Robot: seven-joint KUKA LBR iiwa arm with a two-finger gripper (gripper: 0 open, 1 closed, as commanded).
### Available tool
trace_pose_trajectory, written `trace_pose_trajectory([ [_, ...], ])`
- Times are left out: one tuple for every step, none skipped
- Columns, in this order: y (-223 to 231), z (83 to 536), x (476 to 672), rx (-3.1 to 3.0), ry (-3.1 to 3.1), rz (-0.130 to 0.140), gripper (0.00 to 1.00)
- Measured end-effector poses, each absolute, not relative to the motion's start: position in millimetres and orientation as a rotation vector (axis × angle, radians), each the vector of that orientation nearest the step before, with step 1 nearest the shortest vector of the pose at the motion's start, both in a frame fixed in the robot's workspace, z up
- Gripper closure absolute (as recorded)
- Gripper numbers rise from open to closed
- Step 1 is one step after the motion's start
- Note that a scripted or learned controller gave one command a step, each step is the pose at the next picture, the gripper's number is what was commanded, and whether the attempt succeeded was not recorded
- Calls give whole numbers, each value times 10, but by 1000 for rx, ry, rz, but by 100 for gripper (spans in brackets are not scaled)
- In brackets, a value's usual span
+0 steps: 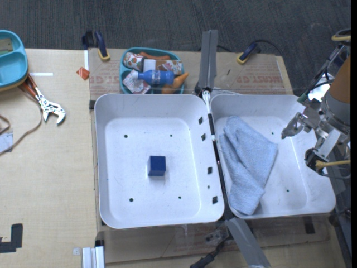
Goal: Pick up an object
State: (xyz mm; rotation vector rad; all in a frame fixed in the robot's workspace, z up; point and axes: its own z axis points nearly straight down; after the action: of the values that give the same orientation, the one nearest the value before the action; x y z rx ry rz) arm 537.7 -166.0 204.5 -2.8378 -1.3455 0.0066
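Observation:
A small blue cube (pixel 157 165) sits near the middle of the left bin (pixel 111 149). A crumpled pale blue cloth (pixel 248 159) lies in the left half of the right bin (pixel 295 202). My gripper (pixel 301 146) hangs over the right bin's right side, to the right of the cloth and apart from it. It is open, its two fingers spread wide with nothing between them. The grey arm with its orange band comes in from the right edge above it.
Behind the left bin stands a teal bowl (pixel 152 71) with several small items. A wrench (pixel 49 109) and a teal tray (pixel 11 60) lie on the bench at far left. Clamps (pixel 99 42) sit at the back edge.

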Motion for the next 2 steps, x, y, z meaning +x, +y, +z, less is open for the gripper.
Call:
trace_pose_trajectory([
  [-1663,2125,5376,-2836,-1347,12,100],
  [-1479,995,5438,-2925,-1140,7,100],
])
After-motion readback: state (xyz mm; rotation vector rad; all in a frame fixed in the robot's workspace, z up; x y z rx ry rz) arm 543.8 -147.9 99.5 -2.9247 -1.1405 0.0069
